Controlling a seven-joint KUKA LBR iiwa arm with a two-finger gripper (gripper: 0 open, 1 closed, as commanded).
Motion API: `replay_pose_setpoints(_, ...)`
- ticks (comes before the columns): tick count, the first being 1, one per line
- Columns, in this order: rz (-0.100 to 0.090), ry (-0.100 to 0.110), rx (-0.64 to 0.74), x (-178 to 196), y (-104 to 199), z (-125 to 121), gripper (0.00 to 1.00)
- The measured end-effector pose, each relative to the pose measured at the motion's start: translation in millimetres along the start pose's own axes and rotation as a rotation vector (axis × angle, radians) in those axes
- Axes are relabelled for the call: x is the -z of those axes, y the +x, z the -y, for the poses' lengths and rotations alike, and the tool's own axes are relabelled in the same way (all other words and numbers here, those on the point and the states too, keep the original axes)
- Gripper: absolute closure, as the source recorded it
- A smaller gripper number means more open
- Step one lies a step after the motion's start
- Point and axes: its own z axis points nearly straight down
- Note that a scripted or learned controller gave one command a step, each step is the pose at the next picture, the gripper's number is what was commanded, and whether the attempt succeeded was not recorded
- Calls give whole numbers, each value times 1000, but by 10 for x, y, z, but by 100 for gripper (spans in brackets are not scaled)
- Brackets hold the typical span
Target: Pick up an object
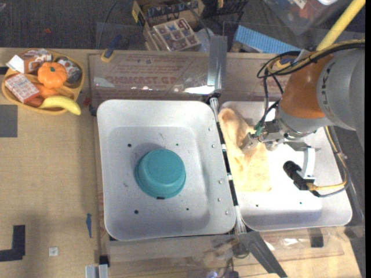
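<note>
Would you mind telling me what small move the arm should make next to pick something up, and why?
Probably a short descent onto the pale cloth. The gripper sits right above the cloth's upper part in the right bin, while the teal bowl lies apart in the left bin, so the cloth is the nearer target.

2 bins are sitting side by side on the bench: a bowl (161,173) is lying in the left bin (116,120), and a cloth (246,161) is lying along the left side of the right bin (330,213). The gripper (255,139) is hanging over the cloth's upper part, with the arm (324,91) reaching in from the right. A dish of toy food (40,83) is resting on the bench to the left of the bins, toward the back.
</note>
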Motion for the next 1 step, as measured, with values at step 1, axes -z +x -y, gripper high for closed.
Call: replay_pose_setpoints(1, -1, -6, -4, 107, -6, -17, 100)
